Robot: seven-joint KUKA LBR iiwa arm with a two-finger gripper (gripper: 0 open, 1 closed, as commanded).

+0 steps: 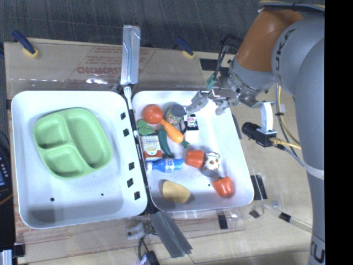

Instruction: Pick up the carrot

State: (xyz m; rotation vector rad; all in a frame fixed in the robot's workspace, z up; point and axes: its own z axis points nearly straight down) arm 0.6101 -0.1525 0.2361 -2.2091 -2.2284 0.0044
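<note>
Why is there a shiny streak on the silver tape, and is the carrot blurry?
Camera view: light glares off the silver tape between the bins; the carrot looks a little soft but its orange shape is clear; the green tray is evenly lit, with soft shadows in its compartments.

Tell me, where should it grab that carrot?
Probably mid-body on the carrot, from above. It lies slanted among a tomato, can and carton, so closing across its narrow width, perpendicular to its length, looks best.

Single fixed overhead camera, slanted down over both bins (22,148)
</note>
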